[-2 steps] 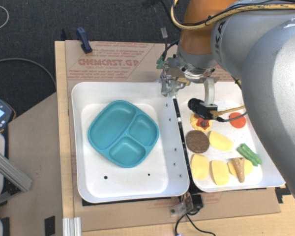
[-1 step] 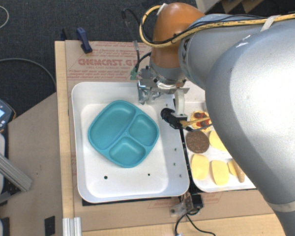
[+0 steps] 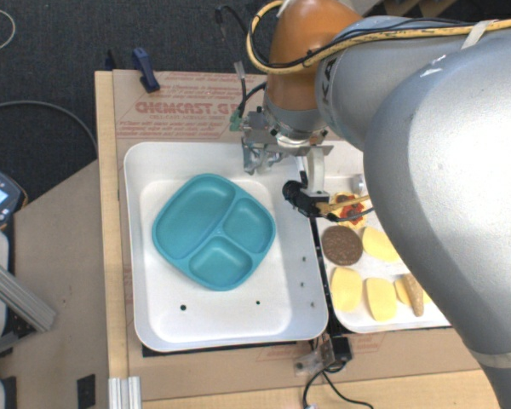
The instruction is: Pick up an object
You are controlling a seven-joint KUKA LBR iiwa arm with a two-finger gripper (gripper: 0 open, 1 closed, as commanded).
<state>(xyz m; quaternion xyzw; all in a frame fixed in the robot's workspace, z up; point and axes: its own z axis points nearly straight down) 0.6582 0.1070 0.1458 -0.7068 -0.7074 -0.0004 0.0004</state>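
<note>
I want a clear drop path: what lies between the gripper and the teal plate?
Nothing: in the camera view, just bare white floor of the left bin separates the gripper from the teal plate, which sits just below and left of it.

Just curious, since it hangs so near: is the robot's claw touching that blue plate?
Apart. In the camera view the claw sits above the far edge of the blue plate, with a strip of white bin floor showing between them.

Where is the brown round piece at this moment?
The brown round piece lies in the right bin, near its left wall, just above the yellow pieces.
</note>
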